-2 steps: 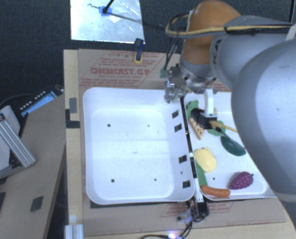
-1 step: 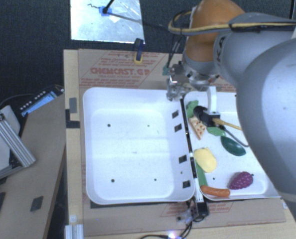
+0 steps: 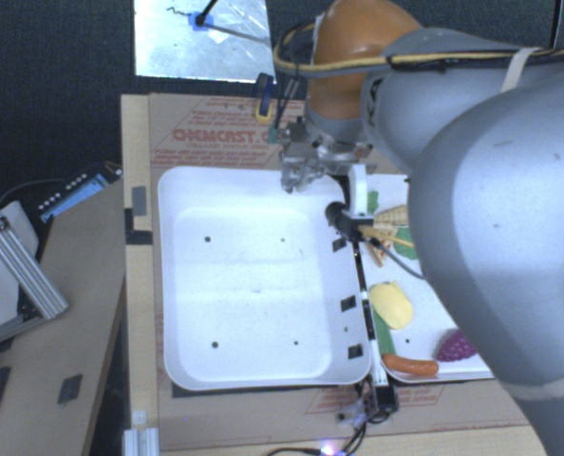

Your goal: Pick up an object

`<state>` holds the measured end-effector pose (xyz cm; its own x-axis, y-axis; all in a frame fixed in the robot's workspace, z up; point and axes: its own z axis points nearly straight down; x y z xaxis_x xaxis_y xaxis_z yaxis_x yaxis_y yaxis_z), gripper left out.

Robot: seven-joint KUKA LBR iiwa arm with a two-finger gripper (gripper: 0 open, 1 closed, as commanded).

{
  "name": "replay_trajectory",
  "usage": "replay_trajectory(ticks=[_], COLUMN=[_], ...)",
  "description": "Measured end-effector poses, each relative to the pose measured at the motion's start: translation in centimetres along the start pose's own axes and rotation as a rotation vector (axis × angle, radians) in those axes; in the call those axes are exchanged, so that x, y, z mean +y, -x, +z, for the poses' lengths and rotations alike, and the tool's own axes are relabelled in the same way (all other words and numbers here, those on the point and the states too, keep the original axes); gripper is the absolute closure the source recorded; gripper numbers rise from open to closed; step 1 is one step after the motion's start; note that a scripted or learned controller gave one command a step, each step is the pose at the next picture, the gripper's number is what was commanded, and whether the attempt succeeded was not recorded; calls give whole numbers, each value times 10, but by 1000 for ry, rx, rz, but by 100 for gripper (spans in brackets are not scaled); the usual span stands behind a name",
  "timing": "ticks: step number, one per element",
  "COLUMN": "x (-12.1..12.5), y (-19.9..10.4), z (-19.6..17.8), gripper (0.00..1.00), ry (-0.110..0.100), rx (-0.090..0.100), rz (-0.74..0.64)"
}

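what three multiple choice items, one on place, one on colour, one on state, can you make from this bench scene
1. Where does the pale yellow lemon-shaped toy lie?
A. left white bin
B. right white bin
C. on the cardboard

2. What colour is the grape-like cluster?
A. purple
B. blue
C. white

3. How does the orange sausage-shaped toy lie?
A. standing on end
B. flat along the bin's near rim
C. hanging from the arm

Answers: 1 B, it sits right of the divide between the bins, in the right white bin; 2 A, it shows purple beside the grey arm; 3 B, it lies lengthwise at the near edge.
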<state>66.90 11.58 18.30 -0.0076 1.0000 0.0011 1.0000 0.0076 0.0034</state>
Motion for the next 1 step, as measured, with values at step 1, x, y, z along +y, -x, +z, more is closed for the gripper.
replay_trajectory(ticks=[1], x=[0], y=[-9], z=[-10], gripper=[100], ry=[-1], rx=[-1], rz=[3])
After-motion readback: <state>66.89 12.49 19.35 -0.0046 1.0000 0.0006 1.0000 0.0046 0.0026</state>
